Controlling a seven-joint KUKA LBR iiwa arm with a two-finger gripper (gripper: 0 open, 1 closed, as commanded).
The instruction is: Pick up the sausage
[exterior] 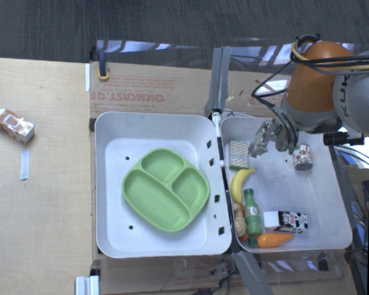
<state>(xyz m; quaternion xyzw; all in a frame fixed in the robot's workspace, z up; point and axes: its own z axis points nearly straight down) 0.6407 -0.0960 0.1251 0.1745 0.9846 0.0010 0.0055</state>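
Note:
A tan-brown piece, which looks like the sausage, lies at the right bin's near-left edge. It is squeezed between the bin wall and a green bottle and mostly hidden. My gripper hangs over the far part of the right bin, above and right of a waffle square. It is well away from the tan piece, with nothing seen in its grasp.
A banana lies between the waffle and the bottle. A carrot and a small milk carton sit near the front. A small can stands right of the gripper. The left bin holds a green divided plate.

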